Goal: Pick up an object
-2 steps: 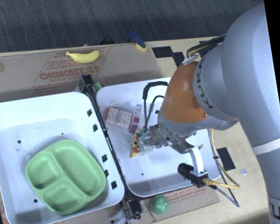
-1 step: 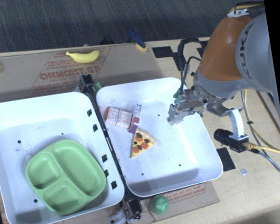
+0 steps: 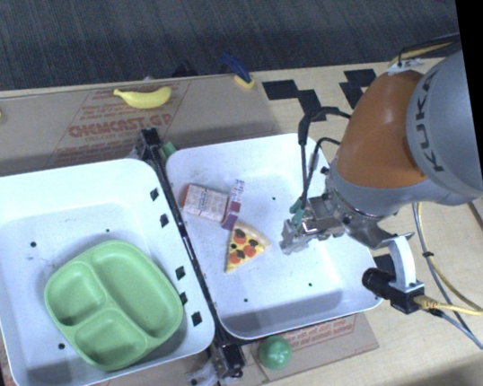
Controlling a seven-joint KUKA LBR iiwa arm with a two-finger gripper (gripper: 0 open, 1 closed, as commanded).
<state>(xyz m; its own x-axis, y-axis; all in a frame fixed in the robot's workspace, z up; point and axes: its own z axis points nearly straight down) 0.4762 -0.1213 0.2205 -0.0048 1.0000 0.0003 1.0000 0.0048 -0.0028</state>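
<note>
In the right bin (image 3: 279,313) lie a toy pizza slice (image 3: 244,247) and a small pink-and-white box (image 3: 206,201), the box toward the bin's back left. My gripper (image 3: 294,234) hangs over the bin's right half, just right of the pizza slice and apart from it. Nothing shows between its fingers, whose spread is too small to make out. The grey arm with its orange band (image 3: 387,137) reaches in from the right and hides the bin's right wall.
The left bin (image 3: 7,206) holds a green divided plate (image 3: 112,303). A yellow banana (image 3: 143,95) lies on the cardboard behind the bins. A green ball (image 3: 273,352) sits on the bench in front of the right bin. Cables (image 3: 455,308) trail at the right.
</note>
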